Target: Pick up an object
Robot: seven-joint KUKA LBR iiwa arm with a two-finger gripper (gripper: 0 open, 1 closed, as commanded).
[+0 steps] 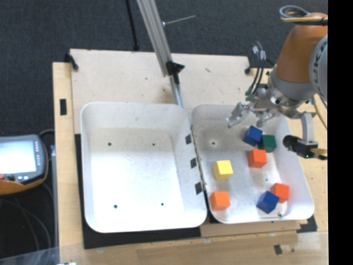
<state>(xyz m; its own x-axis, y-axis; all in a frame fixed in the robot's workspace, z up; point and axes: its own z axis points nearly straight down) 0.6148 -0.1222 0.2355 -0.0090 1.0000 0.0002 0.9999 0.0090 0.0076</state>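
The claw, fingers spread and pinching nothing, hangs over the right bin near the bench's back edge, just beside the blue block, probably lining up a grab.

Pale wooden surface, two shallow white bins side by side, left bin, right bin

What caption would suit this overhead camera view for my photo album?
A grey-and-orange arm's gripper hovers over the right bin, above a blue block among coloured blocks.
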